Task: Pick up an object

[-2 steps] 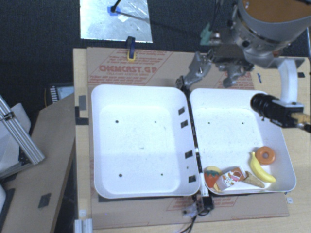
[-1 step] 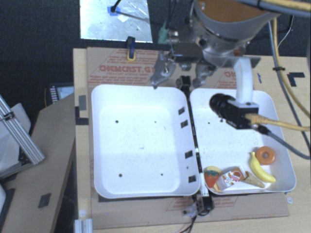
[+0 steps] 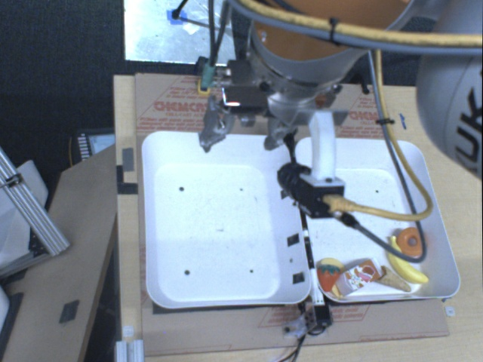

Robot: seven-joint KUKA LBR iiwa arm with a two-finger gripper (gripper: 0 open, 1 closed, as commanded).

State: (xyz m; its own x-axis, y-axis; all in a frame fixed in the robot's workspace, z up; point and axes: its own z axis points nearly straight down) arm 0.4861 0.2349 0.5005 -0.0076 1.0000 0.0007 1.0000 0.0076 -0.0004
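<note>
Gripper (image 3: 240,136) spread apart, nothing between; two white bins (image 3: 211,225) on cardboard-covered bench (image 3: 166,100), dark floor beyond

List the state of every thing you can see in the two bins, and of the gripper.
Two-finger gripper: open, holding nothing, above the left bin's far edge.
Yellow banana: lying flat, right bin.
Orange round fruit: resting beside the banana.
Red-and-white packet: lying flat, near front wall.

Smooth, matt white plastic for both bins (image 3: 211,225), finely speckled. Dull grey metal on the gripper (image 3: 243,136) fingers at upper centre. Glossy plastic-looking banana (image 3: 407,268) at lower right. Matt brown cardboard (image 3: 162,104), red-printed, beneath. Ribbed aluminium rail (image 3: 30,210) at left.
</note>
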